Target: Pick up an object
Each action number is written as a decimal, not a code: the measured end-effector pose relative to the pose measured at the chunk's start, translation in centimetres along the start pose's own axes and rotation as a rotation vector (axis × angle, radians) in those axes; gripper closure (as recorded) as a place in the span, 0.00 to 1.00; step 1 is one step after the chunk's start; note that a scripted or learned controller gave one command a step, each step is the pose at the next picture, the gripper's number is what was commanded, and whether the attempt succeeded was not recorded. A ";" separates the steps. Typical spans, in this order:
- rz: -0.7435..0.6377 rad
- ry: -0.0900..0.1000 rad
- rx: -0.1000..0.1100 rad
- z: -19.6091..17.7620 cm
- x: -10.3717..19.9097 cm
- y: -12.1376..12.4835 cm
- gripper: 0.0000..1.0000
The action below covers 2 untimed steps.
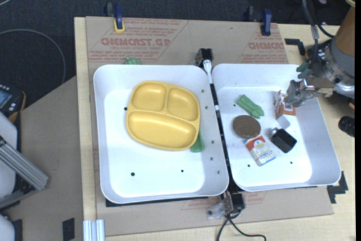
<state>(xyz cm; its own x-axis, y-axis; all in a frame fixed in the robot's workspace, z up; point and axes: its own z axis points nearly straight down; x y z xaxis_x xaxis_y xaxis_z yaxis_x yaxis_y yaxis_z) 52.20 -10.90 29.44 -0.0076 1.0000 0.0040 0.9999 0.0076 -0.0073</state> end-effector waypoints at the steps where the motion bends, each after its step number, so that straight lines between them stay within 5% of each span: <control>1: 0.001 0.000 0.001 6.4 8.0 -0.8 1.00; 2: 0.011 -0.006 -0.016 -3.7 4.7 -4.3 1.00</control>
<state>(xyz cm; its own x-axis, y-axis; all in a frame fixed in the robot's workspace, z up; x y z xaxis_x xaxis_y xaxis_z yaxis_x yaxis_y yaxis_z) 47.86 -6.25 33.21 0.0035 1.0000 -0.0018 1.0000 -0.0035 0.0086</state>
